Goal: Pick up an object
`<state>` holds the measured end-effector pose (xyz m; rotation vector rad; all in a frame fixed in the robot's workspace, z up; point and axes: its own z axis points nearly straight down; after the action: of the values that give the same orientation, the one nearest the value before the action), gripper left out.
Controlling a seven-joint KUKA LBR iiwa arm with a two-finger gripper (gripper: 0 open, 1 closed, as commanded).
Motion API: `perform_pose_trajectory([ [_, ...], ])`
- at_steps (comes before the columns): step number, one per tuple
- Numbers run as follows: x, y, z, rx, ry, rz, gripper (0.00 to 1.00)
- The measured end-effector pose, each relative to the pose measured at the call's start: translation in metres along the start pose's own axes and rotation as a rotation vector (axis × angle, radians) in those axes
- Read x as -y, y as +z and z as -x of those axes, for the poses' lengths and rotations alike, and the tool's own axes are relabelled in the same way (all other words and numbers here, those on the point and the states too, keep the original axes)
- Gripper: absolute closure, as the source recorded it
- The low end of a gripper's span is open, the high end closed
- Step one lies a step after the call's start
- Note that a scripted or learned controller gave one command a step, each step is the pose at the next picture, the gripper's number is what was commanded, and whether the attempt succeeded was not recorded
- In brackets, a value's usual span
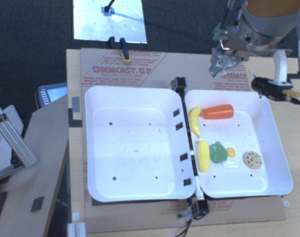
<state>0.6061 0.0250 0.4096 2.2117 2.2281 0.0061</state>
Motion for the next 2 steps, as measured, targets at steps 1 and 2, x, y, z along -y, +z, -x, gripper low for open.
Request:
perform_pose_trajectory([
  [1,0.02,-0.056,-0.057,-0.001,-0.002,0.002,1.0],
  [2,0.043,-0.101,-0.146,-0.003,-0.005,0.002,1.0],
])
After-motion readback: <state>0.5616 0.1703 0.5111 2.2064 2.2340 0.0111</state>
